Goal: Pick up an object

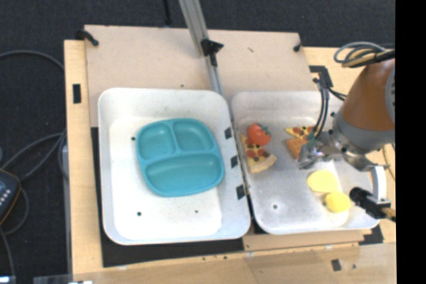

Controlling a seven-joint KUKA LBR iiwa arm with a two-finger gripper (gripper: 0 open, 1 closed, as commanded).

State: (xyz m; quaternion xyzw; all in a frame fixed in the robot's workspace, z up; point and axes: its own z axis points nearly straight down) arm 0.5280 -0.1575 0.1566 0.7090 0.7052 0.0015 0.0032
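My gripper [307, 155] hangs over the right bin [283, 213], low near its middle right. It sits just beside a pizza slice toy [297, 138] and above a pale yellow disc [322, 180]. A yellow lemon-like piece [337, 202] lies nearer the front right corner. At the bin's left side lie a red tomato toy [257, 135] and a second pizza slice [258, 159]. Nothing shows between the fingers.
The left bin [120, 216] holds a teal divided plate [179, 156]. A slanted metal pole [193, 6] rises behind the bins. The arm's orange band [373, 100] covers the right bin's far right edge. Cables lie at the far left of the floor.
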